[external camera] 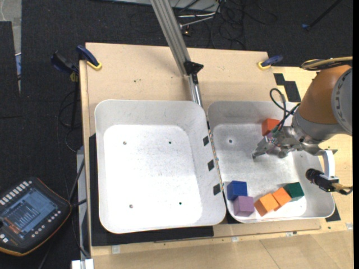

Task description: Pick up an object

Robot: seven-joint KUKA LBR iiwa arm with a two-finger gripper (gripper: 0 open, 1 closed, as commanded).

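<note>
My gripper (263, 152) sits low in the right bin (247, 119) — grip state unclear. Orange block (270, 125) just beside it; blue (237, 189), purple (243, 205), orange (268, 202), green (294, 191) blocks along the near wall.

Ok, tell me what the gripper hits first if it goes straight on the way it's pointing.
The gripper points down and toward the left, at bare floor of the right bin. It would likely meet that floor first. The orange block sits just behind it, off that line, though depth is unclear.
</note>
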